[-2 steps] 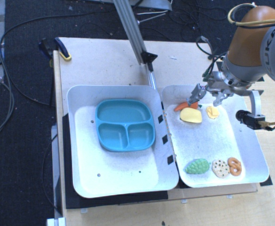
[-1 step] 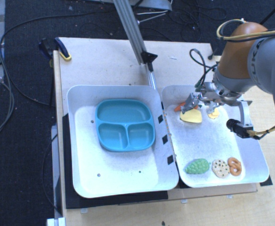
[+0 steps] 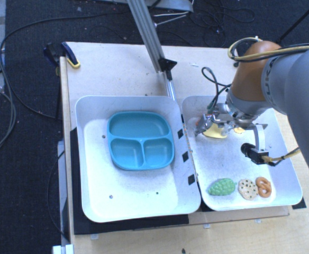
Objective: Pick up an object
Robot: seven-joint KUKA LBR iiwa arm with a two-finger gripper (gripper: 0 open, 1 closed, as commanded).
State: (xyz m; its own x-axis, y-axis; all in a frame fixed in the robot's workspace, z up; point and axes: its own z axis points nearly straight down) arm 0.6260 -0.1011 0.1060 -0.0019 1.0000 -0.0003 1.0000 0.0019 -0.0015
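My gripper (image 3: pixel 214 124) is low over the upper left part of the right bin (image 3: pixel 284 169). It sits right on top of a pale yellow object (image 3: pixel 217 133), which peeks out under it against the bin floor. The arm's wrist hides most of that object. Along the right bin's front edge lie a green leafy piece (image 3: pixel 221 187), a speckled cookie (image 3: pixel 246 189) and a brown pretzel (image 3: pixel 263 186), all well clear of the gripper.
A blue divided plate (image 3: pixel 141 140) lies in the left bin (image 3: pixel 91 194). A black cable plug (image 3: pixel 253 153) hangs off the wrist over the right bin. A slanted metal pole (image 3: pixel 146 28) rises behind the bins.
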